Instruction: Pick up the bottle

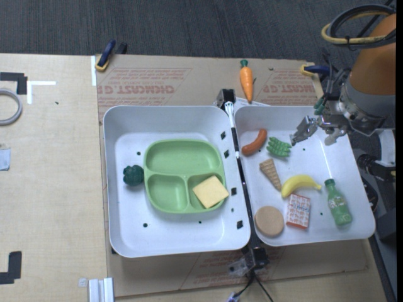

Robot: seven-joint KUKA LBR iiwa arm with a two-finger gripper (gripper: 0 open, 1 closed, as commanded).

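Two white bins sit side by side on my bench. In the right bin (352, 162) I count six things: one green bottle (337, 202) lying at about four o'clock near the right wall, one banana (300, 184), one sausage (254, 141), one green leafy piece (278, 147), one cone (271, 173), one round cookie (270, 221), plus one red box (298, 211). The left bin (119, 168) has one green tray (182, 175) with one yellow block (210, 191) and one broccoli (133, 175). The gripper (306, 131) hovers at twelve o'clock over the right bin, fingers parted, holding nothing, well apart from the bottle.

Bright, even overhead light; soft shadows, slightly soft focus.
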